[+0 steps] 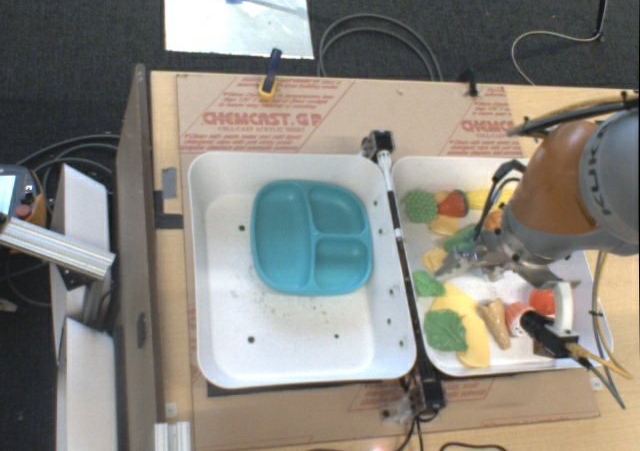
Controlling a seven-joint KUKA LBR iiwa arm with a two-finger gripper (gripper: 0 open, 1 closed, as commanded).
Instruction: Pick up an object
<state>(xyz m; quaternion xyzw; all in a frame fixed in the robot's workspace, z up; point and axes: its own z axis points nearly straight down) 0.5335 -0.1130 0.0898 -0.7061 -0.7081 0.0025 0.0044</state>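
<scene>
While the arm (565,189) reaches in from the right, things stand as follows.

Arm: grey with an orange band, bent over the right bin (420,171), hiding much of its middle.
Gripper (470,261): low among the toy food in the right bin; whether it is open, closed or gripping anything cannot be told.
Toy food: heaped in the right bin; a green bumpy piece (420,205) and a red piece (452,204) at the far side, a green leafy piece (445,329) on a yellow piece (470,324) at the near side, a tan piece (494,319) just right of those.
Left bin (215,269): holds a teal divided plate (311,238), lying flat.
Bench: cardboard sheet (300,109) under both bins.
</scene>
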